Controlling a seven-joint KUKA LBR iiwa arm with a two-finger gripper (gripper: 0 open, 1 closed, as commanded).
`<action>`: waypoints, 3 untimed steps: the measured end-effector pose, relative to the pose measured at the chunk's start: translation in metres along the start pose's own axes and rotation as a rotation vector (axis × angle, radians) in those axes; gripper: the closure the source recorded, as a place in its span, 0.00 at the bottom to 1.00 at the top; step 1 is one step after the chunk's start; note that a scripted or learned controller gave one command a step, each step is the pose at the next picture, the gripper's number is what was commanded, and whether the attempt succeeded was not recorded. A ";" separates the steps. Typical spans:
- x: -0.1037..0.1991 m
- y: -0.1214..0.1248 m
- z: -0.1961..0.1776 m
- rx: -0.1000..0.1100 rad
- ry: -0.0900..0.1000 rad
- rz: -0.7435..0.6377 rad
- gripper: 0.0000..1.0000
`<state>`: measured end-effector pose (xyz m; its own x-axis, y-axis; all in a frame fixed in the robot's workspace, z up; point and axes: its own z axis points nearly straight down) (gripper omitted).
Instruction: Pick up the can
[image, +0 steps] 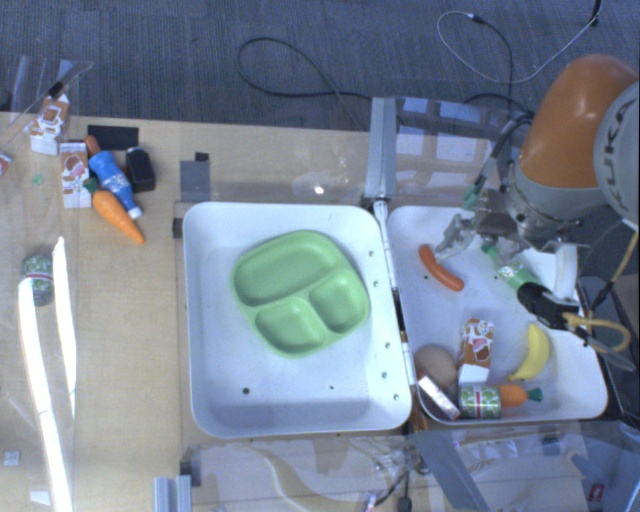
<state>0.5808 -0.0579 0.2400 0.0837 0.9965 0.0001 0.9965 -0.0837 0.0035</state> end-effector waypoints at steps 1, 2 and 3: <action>0.000 0.000 0.000 0.000 0.000 0.001 0.00; -0.051 -0.043 0.126 0.001 0.001 -0.192 0.00; -0.076 -0.045 0.151 -0.004 0.003 -0.010 0.00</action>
<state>0.5306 -0.1299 0.0887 0.0733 0.9973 0.0032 0.9973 -0.0733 0.0077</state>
